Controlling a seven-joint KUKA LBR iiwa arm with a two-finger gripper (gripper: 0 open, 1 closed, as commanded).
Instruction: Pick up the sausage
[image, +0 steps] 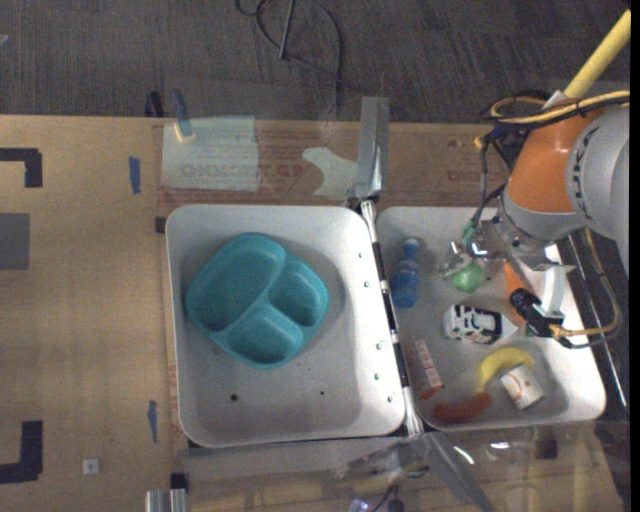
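Nearby, sausage (462, 408) beside banana (503, 362), right bin (590, 400)

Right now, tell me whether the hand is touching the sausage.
Apart. The camera view shows the hand near the right bin's far end, while the sausage lies at its near edge, other items between them.

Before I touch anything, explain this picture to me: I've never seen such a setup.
One fixed camera looks down at a slant on a wooden bench bearing two shallow white bins. The grey arm with the orange band is a robot reaching in from the right; its gripper hangs over the right bin, near a green object. The left bin holds a teal divided plate. The right bin holds a blue bottle, a banana, a small cup, a black-and-white item and the reddish sausage, lying untouched at the near edge.
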